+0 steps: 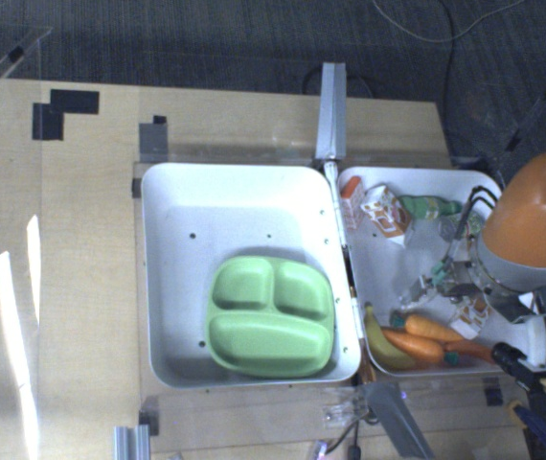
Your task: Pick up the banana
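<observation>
1. The banana (385,340) is seen lying in the right bin (374,262), at its near-left corner, just beside two carrots (424,337).
2. The gripper (443,278) is poised above the bin's middle; its fingers appear spread, with nothing between them.
3. No grasp has been made; reaching, closing and lifting remain.

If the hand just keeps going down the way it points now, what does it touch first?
Probably the bare floor of the right bin, just above the carrots. The hand points down over that patch; the banana lies nearer the front wall, off its line. Depth is unclear from this slant.
</observation>
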Robot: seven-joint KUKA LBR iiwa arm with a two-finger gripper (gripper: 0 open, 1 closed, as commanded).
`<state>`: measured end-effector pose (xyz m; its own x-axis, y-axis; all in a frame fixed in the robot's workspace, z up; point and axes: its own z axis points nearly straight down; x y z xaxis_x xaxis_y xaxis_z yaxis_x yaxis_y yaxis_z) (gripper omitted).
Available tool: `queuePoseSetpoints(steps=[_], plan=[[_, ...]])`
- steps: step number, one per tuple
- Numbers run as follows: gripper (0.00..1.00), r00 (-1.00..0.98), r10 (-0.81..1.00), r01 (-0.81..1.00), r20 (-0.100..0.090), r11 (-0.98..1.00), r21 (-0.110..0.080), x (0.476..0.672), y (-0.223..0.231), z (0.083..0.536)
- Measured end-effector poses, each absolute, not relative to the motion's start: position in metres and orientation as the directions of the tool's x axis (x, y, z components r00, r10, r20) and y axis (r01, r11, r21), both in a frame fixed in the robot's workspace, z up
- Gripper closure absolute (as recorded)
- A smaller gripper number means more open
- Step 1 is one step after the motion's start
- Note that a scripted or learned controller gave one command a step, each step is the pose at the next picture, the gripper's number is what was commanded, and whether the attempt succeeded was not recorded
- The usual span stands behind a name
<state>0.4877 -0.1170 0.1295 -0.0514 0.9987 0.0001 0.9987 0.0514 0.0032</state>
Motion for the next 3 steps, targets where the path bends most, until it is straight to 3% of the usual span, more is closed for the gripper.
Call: queuePoseSetpoints(steps=[1, 2, 3], plan=[[0.00, 0.008, 1.000, 1.000, -0.002, -0.007, 0.011, 0.490, -0.097, 0.089], [0.00, 0.112, 0.994, 0.994, 0.004, -0.112, 0.012, 0.491, -0.110, 0.089], [0.00, 0.085, 0.996, 0.996, 0.000, -0.085, 0.014, 0.547, -0.102, 0.089]])
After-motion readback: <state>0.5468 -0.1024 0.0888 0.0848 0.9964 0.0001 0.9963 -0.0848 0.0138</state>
